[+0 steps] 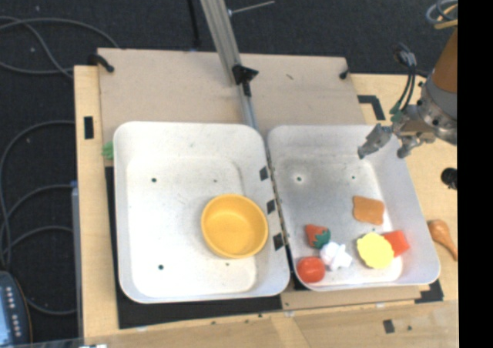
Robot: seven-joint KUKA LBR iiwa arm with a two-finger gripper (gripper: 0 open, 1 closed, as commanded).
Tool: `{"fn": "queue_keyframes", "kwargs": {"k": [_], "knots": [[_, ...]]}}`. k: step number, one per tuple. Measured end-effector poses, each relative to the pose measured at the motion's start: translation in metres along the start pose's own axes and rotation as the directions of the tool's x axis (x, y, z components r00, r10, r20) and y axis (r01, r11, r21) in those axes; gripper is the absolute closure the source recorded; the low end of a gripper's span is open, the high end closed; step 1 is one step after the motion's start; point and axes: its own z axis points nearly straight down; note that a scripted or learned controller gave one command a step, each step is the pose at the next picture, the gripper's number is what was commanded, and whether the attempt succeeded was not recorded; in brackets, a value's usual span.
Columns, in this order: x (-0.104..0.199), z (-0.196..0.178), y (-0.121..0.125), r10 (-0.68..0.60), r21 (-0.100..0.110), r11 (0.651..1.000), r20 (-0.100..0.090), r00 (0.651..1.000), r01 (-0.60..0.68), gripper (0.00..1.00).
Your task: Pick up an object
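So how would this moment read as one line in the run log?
gripper: open, above right white bin far corner | holding: nothing | yellow plastic bowl: left white bin | small toys: right bin near edge

A metal rail [219, 19] slants from the top edge down to the bench's [177, 85] back middle. Black cables [31, 185] loop over the dark floor [46, 0] left of the bench. An orange item [441, 235] lies at the bench's right edge.

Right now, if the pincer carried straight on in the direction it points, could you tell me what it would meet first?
The pincer points down and toward the view's left, over the right bin's upper right corner. It would probably meet the bare bin floor first; the orange block lies nearer the camera, apparently off that line. Depth is unclear.
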Motion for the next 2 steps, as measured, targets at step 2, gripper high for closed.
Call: {"fn": "queue_keyframes", "kwargs": {"k": [2], "knots": [[0.006, 0.06, -0.003, 0.001, 0.006, 1.0, 0.001, 1.0, -0.001, 0.0]]}}
